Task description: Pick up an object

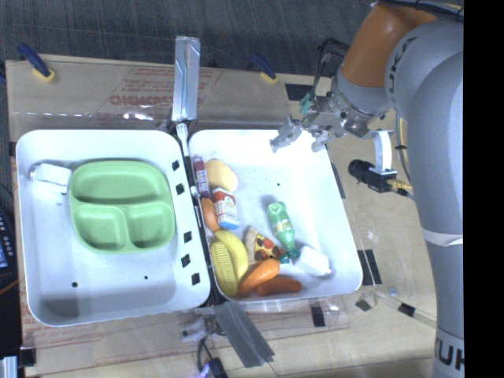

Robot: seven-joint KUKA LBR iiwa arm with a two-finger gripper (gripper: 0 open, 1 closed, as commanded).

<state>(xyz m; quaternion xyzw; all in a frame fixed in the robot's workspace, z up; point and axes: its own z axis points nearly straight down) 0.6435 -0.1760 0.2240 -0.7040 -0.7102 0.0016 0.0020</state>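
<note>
My gripper (302, 138) hangs over the back edge of the right bin (331, 203), its two fingers spread apart with nothing between them. The objects lie below and to its left along the bin's left and front sides: a pale potato-like piece (222, 175), a small can (225, 209), a green bottle (281, 225), a yellow corn cob (227, 260), a carrot (258, 274), a sausage (279, 287) and a white piece (314, 261). None of them touches the gripper.
The left bin (47, 282) bears a green divided tray (122, 205) and a small white block (51, 175) at its back left. A metal bar (186, 77) stands upright behind the divider between the bins. The arm's grey body (429, 132) fills the right side.
</note>
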